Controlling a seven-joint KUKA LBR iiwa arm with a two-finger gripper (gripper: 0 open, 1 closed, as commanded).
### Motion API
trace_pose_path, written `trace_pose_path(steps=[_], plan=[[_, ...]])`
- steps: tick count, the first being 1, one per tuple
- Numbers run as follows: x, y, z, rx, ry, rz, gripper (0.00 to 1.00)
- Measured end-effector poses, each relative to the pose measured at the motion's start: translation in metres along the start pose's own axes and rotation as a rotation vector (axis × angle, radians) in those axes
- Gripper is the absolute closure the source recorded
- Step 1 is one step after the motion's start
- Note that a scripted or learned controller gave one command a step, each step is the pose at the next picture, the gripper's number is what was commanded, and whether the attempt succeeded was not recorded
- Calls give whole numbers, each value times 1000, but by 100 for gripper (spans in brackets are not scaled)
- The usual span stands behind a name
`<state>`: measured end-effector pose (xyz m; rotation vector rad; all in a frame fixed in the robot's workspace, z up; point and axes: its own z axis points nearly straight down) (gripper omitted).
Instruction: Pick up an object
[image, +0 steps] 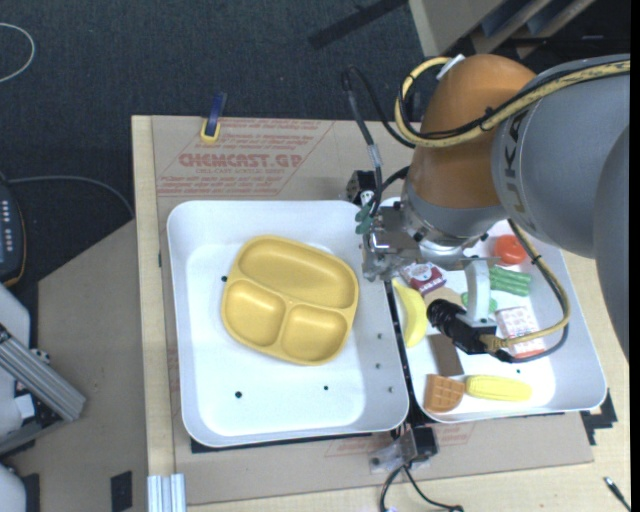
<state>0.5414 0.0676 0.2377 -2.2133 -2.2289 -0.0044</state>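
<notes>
Camera view looks down at a slant on two shallow white bins side by side on a cardboard-covered bench. Left bin holds a yellow three-compartment plate, lying flat near the bin's middle and upper part. Right bin holds a cluster of small toy foods: a banana lying along the bin's left wall, a corn cob near the front edge, a brown waffle-like piece just beside the cob's left end, a green item and an orange-red item toward the back, and a small printed box to the right. The arm reaches in from the right, its orange band above the wrist, and it covers the back of the right bin. The gripper seems to sit low over the back left corner of that bin, above the banana; its state cannot be told from this angle.
</notes>
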Motion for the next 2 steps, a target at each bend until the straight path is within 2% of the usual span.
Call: trace_pose_path(steps=[1,2], plan=[[19,-3,22,7,-2,5,100],[22,-1,8,-1,-2,6,100]])
